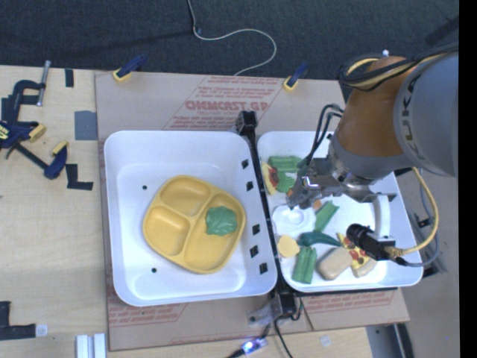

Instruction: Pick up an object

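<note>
My gripper [304,195] hangs low over the middle of the right bin [395,274], its dark fingers pointing down toward a white round piece [292,216]. Toy food lies around it: a green piece [284,163] at the back, a green strip [326,216], a dark teal piece [319,239], a yellow disc [288,246], a green pod [305,264], a tan bread-like piece [335,262] and a pizza-like slice [361,258]. The wrist hides what lies directly beneath it.
The left bin [127,200] holds a yellow divided plate [179,230] with a green leafy piece [220,221] in one compartment. A black divider clip row [255,192] runs between the bins. Clamps [22,129] lie at the far left of the bench.
</note>
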You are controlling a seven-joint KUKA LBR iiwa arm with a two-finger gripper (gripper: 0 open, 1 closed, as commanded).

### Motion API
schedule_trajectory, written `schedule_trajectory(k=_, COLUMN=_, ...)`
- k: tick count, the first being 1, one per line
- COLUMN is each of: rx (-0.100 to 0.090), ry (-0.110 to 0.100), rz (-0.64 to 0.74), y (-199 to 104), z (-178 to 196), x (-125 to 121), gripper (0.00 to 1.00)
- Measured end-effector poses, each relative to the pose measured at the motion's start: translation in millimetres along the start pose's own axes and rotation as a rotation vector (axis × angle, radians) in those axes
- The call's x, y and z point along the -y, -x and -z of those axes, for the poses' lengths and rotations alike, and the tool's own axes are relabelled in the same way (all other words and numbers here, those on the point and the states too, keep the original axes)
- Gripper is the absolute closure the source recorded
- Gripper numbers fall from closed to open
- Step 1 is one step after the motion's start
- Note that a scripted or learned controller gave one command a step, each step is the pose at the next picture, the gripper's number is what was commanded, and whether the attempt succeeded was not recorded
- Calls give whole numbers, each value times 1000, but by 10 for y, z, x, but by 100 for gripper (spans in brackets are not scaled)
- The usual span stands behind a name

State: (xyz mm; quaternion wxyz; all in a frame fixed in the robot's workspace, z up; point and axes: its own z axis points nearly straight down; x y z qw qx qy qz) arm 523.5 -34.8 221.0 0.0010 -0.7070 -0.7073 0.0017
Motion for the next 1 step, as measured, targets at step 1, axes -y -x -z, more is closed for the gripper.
schedule_trajectory(k=1, rx=-1, ry=2, rz=2, y=-169, z=54, x=-12, gripper=100)
